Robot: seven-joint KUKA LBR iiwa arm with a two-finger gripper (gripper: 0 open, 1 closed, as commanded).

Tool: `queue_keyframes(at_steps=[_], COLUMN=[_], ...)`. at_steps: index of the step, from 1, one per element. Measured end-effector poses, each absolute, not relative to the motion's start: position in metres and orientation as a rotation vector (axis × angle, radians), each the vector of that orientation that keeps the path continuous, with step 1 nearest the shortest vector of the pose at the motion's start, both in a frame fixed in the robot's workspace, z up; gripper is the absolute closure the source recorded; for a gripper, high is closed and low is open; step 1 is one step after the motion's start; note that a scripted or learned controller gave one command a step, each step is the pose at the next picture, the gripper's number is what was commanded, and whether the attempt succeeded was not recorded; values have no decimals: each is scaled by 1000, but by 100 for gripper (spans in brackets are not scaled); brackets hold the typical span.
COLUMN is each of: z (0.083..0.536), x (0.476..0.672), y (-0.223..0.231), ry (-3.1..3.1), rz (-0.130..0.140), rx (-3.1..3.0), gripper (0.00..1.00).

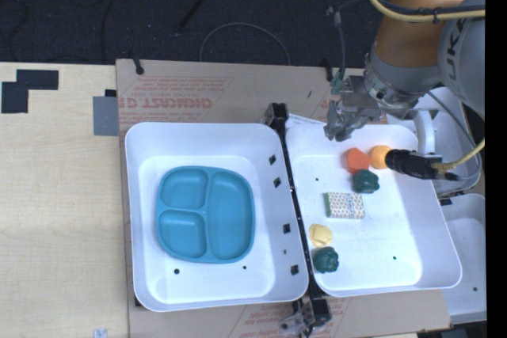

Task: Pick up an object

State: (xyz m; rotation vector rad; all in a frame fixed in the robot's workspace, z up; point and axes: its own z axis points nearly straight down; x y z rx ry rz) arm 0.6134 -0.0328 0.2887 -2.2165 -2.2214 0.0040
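Gripper (342, 131) hovers at upper edge of right bin (428, 249), finger state cannot be told, nothing seen held; nearest target, red-orange piece (356, 159), lies just below, touching an orange ball (379, 155), so descend centred to avoid nudging both.

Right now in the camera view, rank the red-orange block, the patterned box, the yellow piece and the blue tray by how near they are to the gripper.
1. Red-orange block, just below the gripper, in the right bin.
2. Patterned box, mid right bin.
3. Yellow piece, lower in the right bin, near the divider.
4. Blue tray, across in the left bin.
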Motion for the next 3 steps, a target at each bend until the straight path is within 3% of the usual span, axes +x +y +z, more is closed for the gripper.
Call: queue_keyframes(at_steps=[3], z=[240], x=[575], y=[106], ry=[-2223], rz=[6], rx=[-2214], gripper=[100])
